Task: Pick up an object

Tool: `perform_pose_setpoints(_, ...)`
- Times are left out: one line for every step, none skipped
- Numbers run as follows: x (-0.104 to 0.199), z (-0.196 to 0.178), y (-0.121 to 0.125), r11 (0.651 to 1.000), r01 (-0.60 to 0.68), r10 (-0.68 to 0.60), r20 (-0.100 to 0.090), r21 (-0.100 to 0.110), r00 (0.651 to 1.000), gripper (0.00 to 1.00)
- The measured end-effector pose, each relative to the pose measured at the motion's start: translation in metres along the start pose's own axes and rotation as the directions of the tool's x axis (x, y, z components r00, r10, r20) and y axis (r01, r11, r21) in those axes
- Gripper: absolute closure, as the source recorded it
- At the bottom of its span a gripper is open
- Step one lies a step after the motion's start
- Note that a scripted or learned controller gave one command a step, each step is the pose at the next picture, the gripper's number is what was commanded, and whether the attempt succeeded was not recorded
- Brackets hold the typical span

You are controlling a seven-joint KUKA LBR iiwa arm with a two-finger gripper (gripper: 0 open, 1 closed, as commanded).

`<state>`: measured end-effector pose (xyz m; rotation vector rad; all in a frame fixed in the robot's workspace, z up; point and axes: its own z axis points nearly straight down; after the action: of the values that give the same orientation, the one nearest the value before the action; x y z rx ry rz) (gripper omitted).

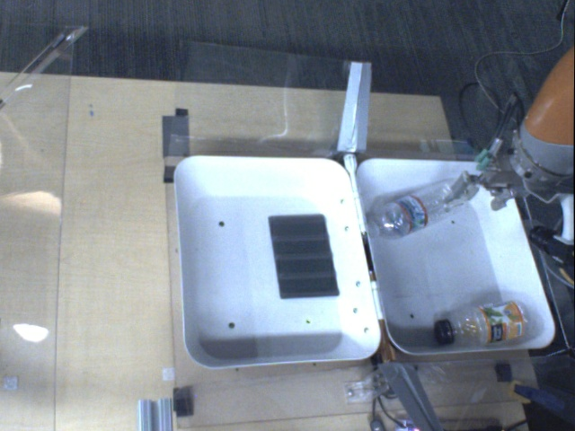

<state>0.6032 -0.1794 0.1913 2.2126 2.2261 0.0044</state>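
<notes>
A clear plastic bottle with a blue and red label lies tilted in the upper left of the right bin. Its far end reaches up to my gripper, which hangs over the bin's upper right corner below the orange-banded wrist. I cannot make out whether the bottle's end is inside the gripper or just beside it. A second bottle, with a yellow label and a black cap, lies on its side along the right bin's front edge. A black ridged rectangular block lies flat in the middle of the left bin.
A grey upright strip stands behind the gap between the bins. Clear plastic panels stand behind and to the left of the bench. Cables and clamps sit along the front and right edges.
</notes>
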Motion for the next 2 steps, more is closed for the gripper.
perform_pose_setpoints(0.0242, 0.0663, 0.0192, 0.998, 0.053, -0.052, 0.013, -0.025, 0.999, 0.00)
perform_pose_setpoints(0.0289, 0.0709, 0.0241, 0.988, 0.152, -0.151, 0.025, -0.014, 0.988, 0.00)
